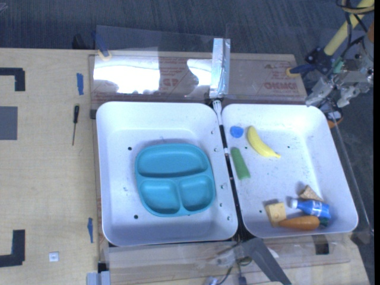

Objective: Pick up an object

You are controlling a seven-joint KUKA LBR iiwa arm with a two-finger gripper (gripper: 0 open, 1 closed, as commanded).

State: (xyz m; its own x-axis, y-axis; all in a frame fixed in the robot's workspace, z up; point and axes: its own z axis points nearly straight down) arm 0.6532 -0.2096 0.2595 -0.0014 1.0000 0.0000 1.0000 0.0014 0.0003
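Observation:
The right bin holds several small objects. A yellow banana lies near its back left, with a small blue round piece beside it and a green stick just in front. At the front right a blue bottle, an orange carrot, a tan block and a brown wedge lie bunched together. My gripper hangs above the bin's back right corner, apart from all of them, with nothing seen in it.
The left bin holds a teal divided plate. A clear sheet and a metal post stand behind the bins. Cables and a yellow hose trail from the arm at the upper right.

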